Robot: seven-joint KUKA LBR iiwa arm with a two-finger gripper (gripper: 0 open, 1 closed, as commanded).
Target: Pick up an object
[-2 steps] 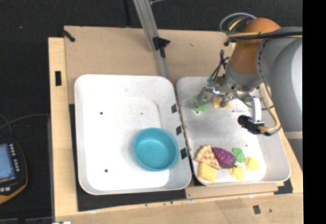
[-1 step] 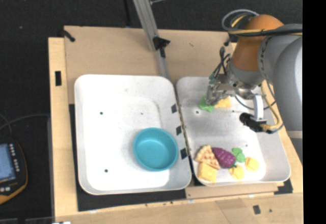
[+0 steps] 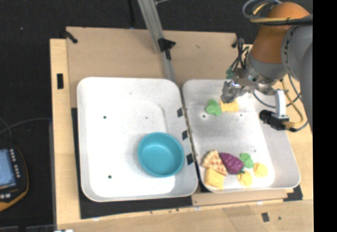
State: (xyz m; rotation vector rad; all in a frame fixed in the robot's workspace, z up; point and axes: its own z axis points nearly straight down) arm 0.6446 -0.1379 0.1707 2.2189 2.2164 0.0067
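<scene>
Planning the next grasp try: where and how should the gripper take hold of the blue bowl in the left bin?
Probably by the rim of the blue bowl, coming straight down from above. It sits upright with its open mouth up, and it looks too wide to span whole, so one finger inside and one outside the wall suits. The rim's right side lies nearest the gripper, and nothing crowds it in the left bin.

text: none legible | labels: none | numbers: 0 readable

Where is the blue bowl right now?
The blue bowl sits in the left bin, near its front right corner, close to the divide from the right bin.
</scene>
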